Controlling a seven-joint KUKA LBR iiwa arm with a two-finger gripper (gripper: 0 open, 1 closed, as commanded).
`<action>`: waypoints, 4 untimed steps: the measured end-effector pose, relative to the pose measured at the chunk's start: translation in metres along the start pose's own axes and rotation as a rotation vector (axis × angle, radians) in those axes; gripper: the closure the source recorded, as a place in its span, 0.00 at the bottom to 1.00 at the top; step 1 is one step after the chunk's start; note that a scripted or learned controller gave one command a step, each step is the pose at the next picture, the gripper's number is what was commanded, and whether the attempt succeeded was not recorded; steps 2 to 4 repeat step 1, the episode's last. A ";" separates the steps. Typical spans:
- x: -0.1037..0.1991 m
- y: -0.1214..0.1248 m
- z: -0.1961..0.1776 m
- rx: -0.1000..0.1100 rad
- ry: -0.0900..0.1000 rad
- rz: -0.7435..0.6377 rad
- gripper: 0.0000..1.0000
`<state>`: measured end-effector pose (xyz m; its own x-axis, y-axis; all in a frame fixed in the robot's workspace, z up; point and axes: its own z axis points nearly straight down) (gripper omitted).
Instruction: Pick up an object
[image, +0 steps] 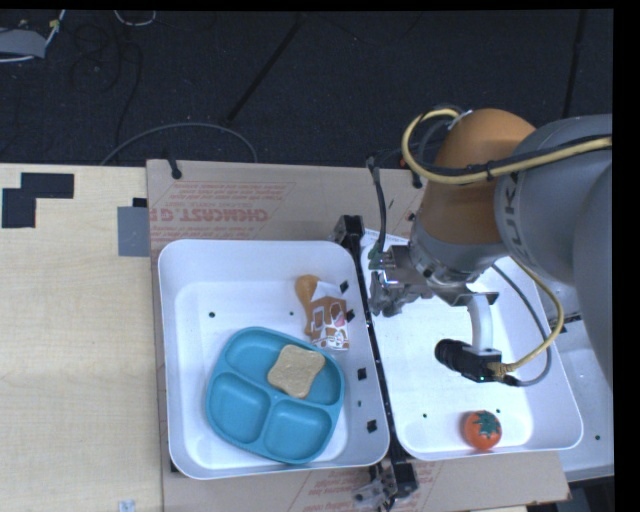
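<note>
My gripper (386, 297) hangs over the left edge of the right bin (560, 440), close to the divider between the two bins. A small red-orange tomato-like object (481, 429) lies near the front of the right bin, well away from the gripper. In the left bin (185, 300) a blue divided plate (240, 405) carries a slice of toast (296, 371). Just behind the plate, a small printed carton (329, 324) lies with a brown piece (306, 291) beside it. The carton is a short way left of the gripper, across the divider.
The grey arm with its orange band (480, 150) covers the back right of the right bin. A black part on a yellow cable (467, 359) hangs off the arm above the bin floor. Cardboard (240, 200) lies under both bins.
</note>
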<state>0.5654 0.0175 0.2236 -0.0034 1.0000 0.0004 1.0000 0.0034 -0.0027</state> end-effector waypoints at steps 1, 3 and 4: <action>0.048 0.020 0.010 0.000 0.001 -0.001 1.00; 0.048 0.020 0.010 0.000 0.001 -0.001 1.00; 0.048 0.020 0.010 0.000 0.001 -0.001 1.00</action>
